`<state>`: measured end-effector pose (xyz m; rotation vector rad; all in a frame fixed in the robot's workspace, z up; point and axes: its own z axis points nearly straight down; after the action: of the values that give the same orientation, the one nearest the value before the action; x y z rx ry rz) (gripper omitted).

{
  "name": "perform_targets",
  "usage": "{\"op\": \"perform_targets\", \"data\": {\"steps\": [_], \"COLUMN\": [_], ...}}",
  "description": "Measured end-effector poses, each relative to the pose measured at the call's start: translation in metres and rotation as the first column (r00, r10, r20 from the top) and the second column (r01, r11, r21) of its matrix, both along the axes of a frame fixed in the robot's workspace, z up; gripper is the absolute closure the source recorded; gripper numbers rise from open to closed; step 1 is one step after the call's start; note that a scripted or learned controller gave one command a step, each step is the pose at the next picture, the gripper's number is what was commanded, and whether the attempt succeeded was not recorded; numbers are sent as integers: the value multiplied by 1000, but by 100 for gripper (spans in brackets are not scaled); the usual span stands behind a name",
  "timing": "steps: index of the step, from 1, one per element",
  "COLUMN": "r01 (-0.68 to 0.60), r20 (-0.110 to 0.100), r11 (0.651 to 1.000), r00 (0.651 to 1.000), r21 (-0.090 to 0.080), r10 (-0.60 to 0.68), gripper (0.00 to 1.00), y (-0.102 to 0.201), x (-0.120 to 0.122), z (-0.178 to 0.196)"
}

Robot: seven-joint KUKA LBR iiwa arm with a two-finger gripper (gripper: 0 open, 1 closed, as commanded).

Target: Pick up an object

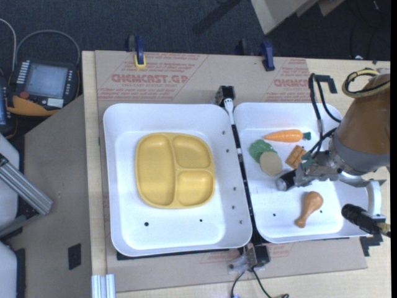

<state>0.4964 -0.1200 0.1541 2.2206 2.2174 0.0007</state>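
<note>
Two white bins (118,166), jaws (298,177) low in right one beside drumstick (308,207), opening cannot be told

Toy carrot (286,136) lying crosswise, green-beige piece (265,156), small orange block (294,156), drumstick (308,207) tilted — all in right bin (273,225).

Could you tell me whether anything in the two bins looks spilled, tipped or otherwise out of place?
Nothing stands out. The yellow tray lies flat in the left bin; the carrot and drumstick rest in the right bin.

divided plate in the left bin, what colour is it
Yellow. The divided plate shows plainly in the camera view, inside the left bin.
</note>
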Motion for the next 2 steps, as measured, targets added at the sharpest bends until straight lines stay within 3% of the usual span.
{"op": "perform_targets", "data": {"steps": [2], "r01": [-3], "r20": [3], "r11": [1000], "r00": [1000], "r21": [0], "r10": [3], "gripper": [100], "y": [0], "x": [2], "z": [121]}}
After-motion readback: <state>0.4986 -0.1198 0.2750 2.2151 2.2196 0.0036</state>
